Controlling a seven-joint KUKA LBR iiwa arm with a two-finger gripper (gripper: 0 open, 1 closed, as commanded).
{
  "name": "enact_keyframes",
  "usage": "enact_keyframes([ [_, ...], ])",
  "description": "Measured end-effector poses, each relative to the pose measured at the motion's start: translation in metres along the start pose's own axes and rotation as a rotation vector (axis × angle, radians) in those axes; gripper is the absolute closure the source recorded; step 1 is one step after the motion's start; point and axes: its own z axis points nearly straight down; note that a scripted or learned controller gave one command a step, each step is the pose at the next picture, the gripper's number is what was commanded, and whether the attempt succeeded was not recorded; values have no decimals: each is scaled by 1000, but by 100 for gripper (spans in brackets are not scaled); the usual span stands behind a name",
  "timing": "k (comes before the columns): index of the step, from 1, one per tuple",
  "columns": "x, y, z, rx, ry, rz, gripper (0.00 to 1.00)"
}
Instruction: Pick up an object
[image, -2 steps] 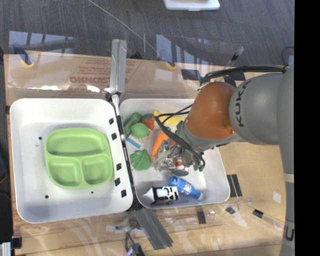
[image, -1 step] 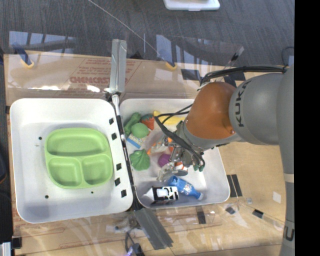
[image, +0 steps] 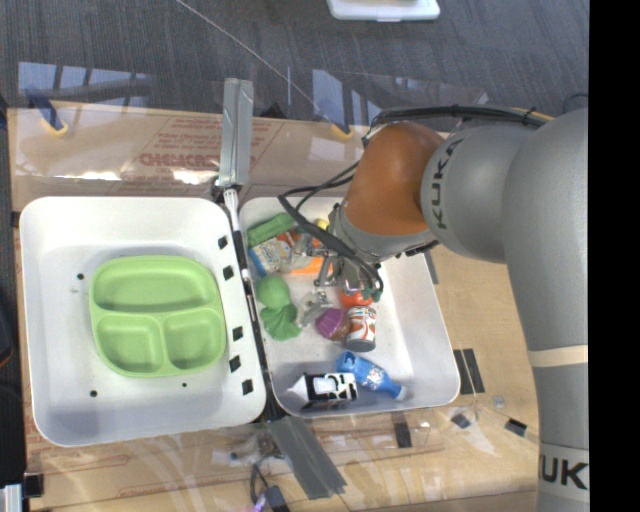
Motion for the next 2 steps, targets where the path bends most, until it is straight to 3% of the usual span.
enact_keyframes([
  [1,41,-27,0,-1,2,61,0],
  [2,29,13,-1,2,-3,176,0],
])
